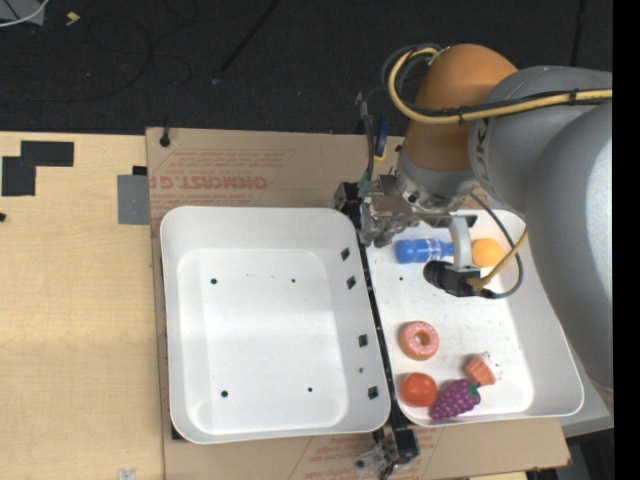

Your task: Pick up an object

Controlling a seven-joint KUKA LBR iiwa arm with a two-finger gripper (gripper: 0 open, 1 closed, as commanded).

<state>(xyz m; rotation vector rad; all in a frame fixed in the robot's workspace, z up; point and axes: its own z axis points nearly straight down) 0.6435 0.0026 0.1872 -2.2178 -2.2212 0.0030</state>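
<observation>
The claw [385, 220] hangs over the right bin's [545, 368] far left corner, and I cannot tell its state. Just beside it the blue bottle [420, 250] lies flat, long axis left-right, pale cap pointing right toward an orange ball [489, 253]. Mirrored red print on the cardboard [255, 163] reads "OHCMCST".

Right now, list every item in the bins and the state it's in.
Blue bottle: lying on its side, under the wrist.
Orange ball: resting, partly hidden.
Pink donut: lying flat.
Tomato: resting, touching the grapes.
Purple grapes: lying by the front wall.
Strawberry: tipped over.
</observation>
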